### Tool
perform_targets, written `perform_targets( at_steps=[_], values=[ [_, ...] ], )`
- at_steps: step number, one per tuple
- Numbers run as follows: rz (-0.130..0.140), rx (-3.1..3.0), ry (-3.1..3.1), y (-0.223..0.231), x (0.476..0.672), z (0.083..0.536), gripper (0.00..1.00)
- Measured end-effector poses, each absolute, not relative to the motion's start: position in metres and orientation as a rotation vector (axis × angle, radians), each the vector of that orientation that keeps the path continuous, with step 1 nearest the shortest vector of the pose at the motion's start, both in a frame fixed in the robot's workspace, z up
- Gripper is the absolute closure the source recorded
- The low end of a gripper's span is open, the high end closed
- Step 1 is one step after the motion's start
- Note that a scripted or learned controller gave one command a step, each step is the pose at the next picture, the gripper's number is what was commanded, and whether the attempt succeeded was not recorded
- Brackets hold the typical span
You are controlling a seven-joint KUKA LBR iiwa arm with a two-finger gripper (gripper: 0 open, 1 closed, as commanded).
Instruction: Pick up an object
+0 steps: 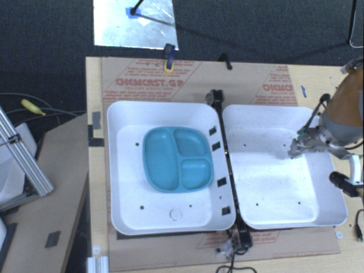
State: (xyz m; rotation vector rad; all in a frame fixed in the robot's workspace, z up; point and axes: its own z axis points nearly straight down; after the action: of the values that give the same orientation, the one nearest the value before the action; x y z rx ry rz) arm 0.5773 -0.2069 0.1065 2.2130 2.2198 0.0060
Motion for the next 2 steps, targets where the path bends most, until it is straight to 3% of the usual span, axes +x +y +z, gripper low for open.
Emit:
perform_targets(
  at_steps=[1, 2],
  values=[
    [0.009, 2.21, 2.219, -0.207, 0.578, 0.117, 1.0],
    [-0.002, 2.225, 2.222, -0.207, 0.526, 0.083, 1.0]
  ],
)
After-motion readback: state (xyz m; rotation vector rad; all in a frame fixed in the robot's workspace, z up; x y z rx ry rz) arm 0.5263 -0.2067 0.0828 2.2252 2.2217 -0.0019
